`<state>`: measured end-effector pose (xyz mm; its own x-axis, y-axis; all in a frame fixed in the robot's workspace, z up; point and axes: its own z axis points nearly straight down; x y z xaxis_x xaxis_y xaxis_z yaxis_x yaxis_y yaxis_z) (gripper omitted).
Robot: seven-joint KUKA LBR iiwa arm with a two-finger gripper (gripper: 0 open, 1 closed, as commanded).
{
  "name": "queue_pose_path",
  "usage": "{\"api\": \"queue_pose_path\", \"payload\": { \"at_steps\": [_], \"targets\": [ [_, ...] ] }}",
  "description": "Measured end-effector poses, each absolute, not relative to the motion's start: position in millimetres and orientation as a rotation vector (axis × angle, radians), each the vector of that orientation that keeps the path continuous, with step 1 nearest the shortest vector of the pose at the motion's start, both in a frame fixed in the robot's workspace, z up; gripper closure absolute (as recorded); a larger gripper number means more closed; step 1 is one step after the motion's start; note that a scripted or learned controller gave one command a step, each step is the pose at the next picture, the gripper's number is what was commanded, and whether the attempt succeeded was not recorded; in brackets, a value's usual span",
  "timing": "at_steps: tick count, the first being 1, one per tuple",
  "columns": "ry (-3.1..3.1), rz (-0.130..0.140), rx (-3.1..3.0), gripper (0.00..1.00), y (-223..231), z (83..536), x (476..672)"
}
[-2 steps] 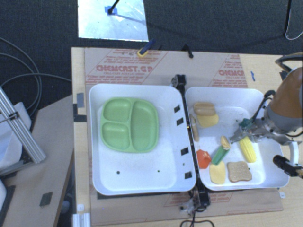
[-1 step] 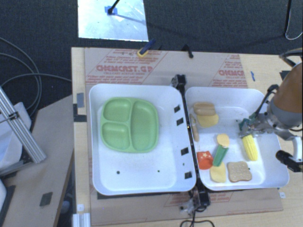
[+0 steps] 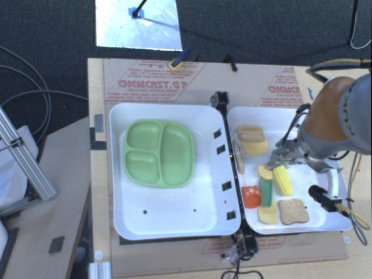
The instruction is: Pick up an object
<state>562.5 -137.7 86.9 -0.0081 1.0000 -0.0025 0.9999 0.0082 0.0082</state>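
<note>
Far to the left of the claw (image 3: 283, 154) a pale green divided plastic plate (image 3: 158, 153) lies in the left white bin (image 3: 119, 214); nothing has been lifted yet. The claw hangs low in the right white bin (image 3: 336, 225), its tip just above a yellow toy corn cob (image 3: 283, 180); whether its jaws are wide or narrow I cannot tell; the grasp and lift are, I judge, still to come.

Even, fairly bright light falls from above. The two white bins (image 3: 174, 228) look near washed out, with soft, faint shadows. A shiny sheet (image 3: 138, 15) past the bench's far edge glares pale. The dark floor (image 3: 40, 34) is grainy. The picture is slightly soft throughout, with low detail.
</note>
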Motion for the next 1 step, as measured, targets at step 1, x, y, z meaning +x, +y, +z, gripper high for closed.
{"api": "queue_pose_path", "payload": {
  "at_steps": [1],
  "targets": [
    [2.23, 0.017, 2.199, 1.0, -43.5, 191.4, 618.3]
  ]
}}
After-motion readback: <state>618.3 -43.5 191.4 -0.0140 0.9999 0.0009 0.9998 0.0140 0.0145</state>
